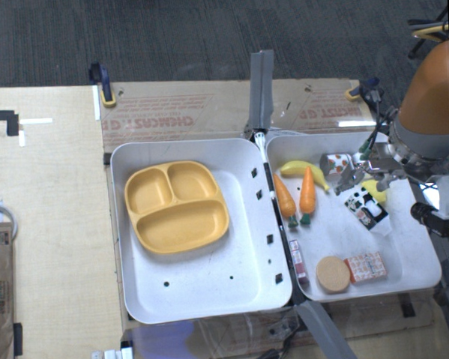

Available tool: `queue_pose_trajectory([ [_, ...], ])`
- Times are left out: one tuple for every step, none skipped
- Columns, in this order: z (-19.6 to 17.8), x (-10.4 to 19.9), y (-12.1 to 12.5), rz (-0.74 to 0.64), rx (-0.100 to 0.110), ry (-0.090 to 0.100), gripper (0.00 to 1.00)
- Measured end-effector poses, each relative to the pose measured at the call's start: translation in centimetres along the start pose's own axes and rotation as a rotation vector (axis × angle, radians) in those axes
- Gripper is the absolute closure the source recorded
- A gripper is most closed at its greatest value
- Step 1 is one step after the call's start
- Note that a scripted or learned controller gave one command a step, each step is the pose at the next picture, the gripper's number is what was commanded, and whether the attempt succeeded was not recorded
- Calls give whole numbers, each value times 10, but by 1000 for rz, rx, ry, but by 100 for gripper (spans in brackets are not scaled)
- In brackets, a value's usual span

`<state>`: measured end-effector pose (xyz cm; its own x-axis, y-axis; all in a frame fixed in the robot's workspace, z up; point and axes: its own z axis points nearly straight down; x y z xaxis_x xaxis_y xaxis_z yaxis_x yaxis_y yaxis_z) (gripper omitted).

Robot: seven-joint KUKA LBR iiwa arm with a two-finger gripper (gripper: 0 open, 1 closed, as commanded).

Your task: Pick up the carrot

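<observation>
Left of the gripper (352, 177), two carrots (307, 191) wait.
Both lie untouched in its bin (410, 278) beside a banana (299, 168); whether the gripper is clenched cannot be told.

Smooth glossy plastic carrot (308, 191); matt yellow plastic plate (177, 207); smooth white bins (208, 292); pale wood bench (48, 244)

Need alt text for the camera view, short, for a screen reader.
Two carrots lie side by side at the left of the right bin, beside a banana, while the gripper hovers to their right, holding nothing visible. The left bin holds a yellow divided plate; a round cookie and a small box sit near the right bin's front.
</observation>
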<state>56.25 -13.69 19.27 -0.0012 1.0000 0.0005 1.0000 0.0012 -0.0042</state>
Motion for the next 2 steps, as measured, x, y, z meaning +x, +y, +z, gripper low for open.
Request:
queue_pose_trajectory([
  [-6,64,9,-255,-2,-1,0],
  [97,38,42,-181,-2,-1,0],
])
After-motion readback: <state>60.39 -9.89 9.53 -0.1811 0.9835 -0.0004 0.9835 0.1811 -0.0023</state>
